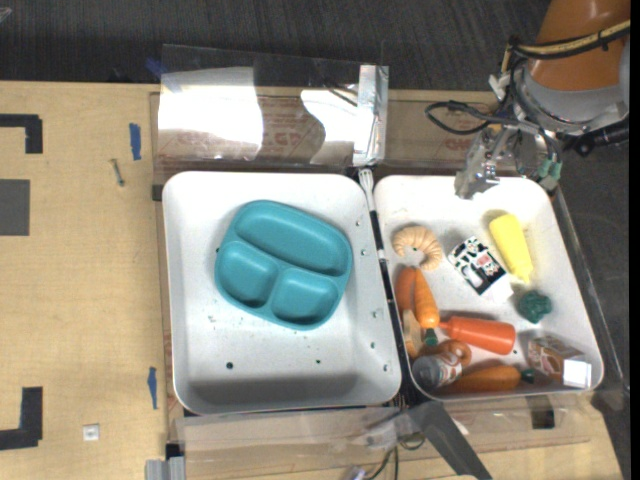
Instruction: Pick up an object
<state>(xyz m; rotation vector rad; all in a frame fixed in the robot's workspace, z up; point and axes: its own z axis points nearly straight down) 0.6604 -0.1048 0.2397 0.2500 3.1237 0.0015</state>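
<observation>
My gripper (480, 176) hangs over the back edge of the right bin (570, 268), open, with nothing between its fingers. Below it in that bin lie a yellow oblong piece (511, 244), a black-and-white patterned block (477, 265), a tan croissant (418, 245) and a small green piece (535, 305). Nearer the front are an orange carrot (421, 298), an orange bottle (480, 333), a dark-capped brown bottle (442, 366) and a brown packet with a white end (560, 365). All of them rest on the bin floor, apart from the gripper.
The left bin (190, 298) holds a teal divided plate (285, 263). A clear plastic sheet (270, 118) stands behind the left bin. Cables (465, 118) trail behind the right bin beside the arm's wrist (580, 58). Cardboard bench top (70, 268) spreads to the left.
</observation>
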